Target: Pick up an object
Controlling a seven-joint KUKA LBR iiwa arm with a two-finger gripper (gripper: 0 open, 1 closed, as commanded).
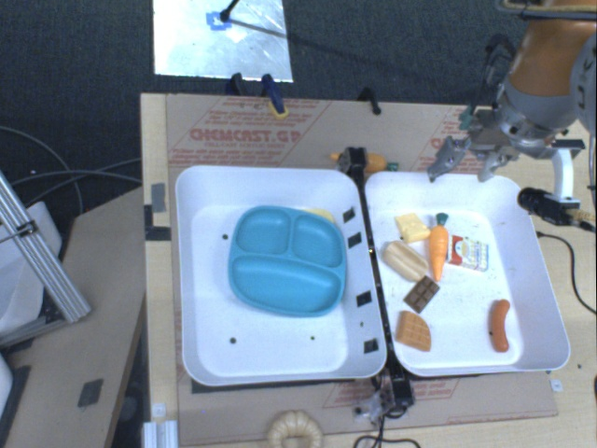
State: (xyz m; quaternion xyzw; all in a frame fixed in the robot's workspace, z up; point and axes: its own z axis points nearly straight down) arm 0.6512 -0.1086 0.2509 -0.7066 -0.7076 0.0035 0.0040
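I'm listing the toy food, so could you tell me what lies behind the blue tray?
A pale yellow item peeks out past the blue tray's far edge in the left bin. The tray covers most of it, so its identity is unclear.

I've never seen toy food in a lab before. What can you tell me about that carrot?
The carrot is a small toy, plastic by its look: an orange tapered body with a green stub on top. It lies flat in the right bin, stub toward the far wall, tip pointing near. Its tip end lies against or over the tan bread roll; a red-and-white packet lies just beside it. Nothing grips it.
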